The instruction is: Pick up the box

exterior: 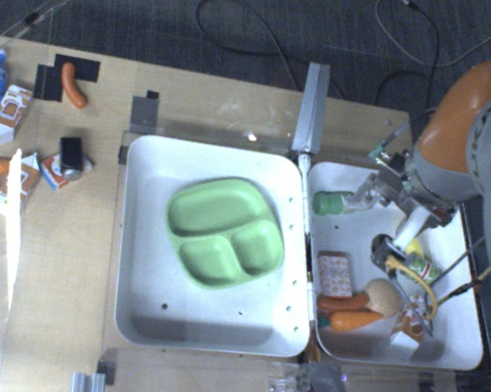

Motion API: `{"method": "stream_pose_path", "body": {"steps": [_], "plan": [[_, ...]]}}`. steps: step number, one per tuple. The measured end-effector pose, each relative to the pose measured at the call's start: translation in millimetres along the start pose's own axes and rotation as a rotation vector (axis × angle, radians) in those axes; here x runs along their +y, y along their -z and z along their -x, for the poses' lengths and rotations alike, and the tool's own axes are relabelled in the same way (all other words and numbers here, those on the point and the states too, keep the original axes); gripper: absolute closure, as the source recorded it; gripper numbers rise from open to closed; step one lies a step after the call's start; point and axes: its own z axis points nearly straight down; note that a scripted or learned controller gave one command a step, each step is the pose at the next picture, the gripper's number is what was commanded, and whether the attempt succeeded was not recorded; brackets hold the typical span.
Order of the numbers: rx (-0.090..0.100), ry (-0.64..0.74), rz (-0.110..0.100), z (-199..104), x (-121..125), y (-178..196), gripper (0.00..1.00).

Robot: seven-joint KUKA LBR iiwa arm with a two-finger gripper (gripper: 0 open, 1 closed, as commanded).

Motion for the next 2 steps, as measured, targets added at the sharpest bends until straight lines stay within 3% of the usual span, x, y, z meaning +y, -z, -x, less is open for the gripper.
{"method": "stream_pose_path", "body": {"steps": [1,2], "plan": [[-0.001,-0.02,-0.004,13.6,-80.4,-29.1,0.0],[0.008,0.033,0.023,64.2,-22.2,-107.2,0.0]]}}
